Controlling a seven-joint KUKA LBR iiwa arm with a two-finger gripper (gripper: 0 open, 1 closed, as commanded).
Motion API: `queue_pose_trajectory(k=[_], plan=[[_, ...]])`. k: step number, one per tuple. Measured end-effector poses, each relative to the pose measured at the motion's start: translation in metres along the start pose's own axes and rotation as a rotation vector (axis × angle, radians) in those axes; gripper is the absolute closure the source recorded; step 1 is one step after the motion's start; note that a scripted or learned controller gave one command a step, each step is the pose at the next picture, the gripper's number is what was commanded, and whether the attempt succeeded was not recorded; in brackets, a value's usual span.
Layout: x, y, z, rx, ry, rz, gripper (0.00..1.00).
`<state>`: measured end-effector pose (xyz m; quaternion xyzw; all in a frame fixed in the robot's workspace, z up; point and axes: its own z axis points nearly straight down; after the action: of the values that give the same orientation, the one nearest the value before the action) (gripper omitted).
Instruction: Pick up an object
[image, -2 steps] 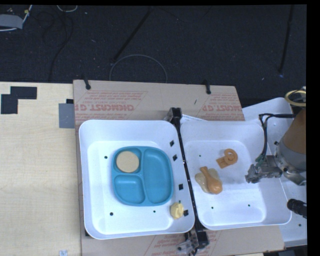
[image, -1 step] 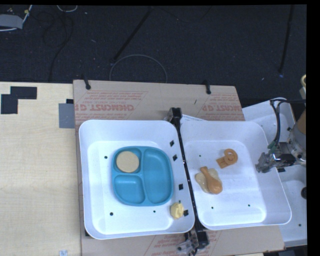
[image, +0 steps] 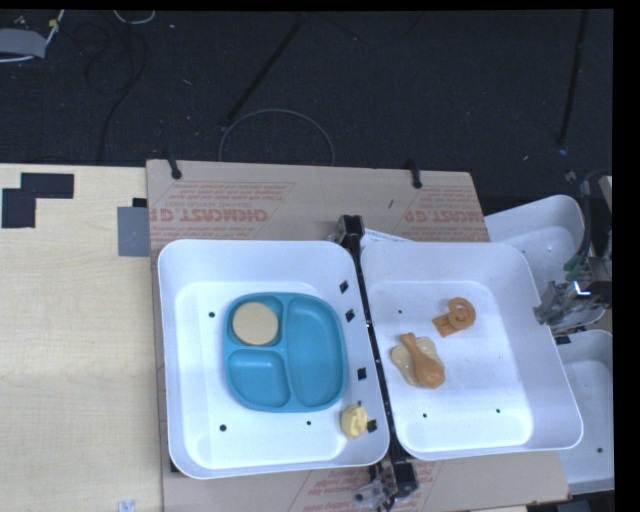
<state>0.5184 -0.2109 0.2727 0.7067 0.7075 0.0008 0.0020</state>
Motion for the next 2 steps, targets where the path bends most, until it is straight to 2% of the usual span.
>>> queue_pose_trajectory(k=[2], plan=[[0.121, -0.01, 0.003, 0.008, 0.005, -0.004, 1.0]])
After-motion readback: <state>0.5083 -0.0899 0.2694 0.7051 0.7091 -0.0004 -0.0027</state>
